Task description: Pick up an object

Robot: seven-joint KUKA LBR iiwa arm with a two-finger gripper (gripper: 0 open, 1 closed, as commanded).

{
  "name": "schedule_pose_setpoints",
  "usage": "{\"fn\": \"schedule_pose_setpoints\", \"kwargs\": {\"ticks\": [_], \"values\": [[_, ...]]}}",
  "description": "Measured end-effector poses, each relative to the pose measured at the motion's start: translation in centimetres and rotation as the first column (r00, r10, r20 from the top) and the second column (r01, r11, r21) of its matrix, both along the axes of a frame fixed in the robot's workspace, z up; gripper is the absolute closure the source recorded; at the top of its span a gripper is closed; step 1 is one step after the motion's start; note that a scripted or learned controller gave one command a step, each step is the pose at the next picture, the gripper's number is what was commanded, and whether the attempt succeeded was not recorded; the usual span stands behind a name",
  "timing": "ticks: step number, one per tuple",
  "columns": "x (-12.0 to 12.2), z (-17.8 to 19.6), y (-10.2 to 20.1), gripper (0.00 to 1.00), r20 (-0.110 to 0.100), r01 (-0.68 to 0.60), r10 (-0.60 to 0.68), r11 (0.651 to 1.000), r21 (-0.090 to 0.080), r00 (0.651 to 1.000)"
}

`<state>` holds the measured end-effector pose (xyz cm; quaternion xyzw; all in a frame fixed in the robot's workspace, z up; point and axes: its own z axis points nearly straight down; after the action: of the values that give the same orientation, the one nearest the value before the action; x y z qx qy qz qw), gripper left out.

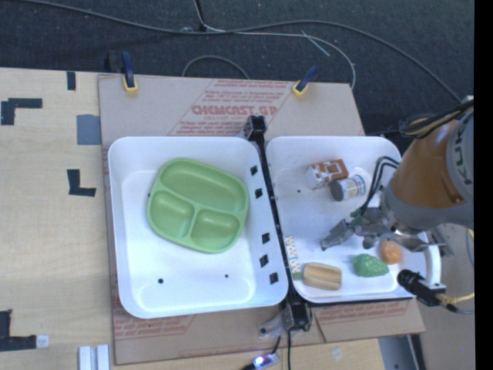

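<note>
Two clamps, blue (128, 74) and (306, 78), pin brown cardboard (231, 110) under black cables (196, 10).

**Bright, even light; soft picture**

Light falls evenly from above. The two white bins (123, 206) come out very bright, nearly washed out on their floors, while the dark carpet (385, 21) at the top stays dim and grainy. Shadows are faint and short, close under the green plate (199, 205). Detail is soft throughout, and small print on the cardboard (223, 110) is hard to read.
</note>
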<state>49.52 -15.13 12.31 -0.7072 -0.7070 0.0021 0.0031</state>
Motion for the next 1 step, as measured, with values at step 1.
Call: {"fn": "schedule_pose_setpoints", "kwargs": {"ticks": [1], "values": [[-0.04,-4.04,0.02,0.00,0.005,-0.001,0.001,1.000,-0.002,1.000]]}}
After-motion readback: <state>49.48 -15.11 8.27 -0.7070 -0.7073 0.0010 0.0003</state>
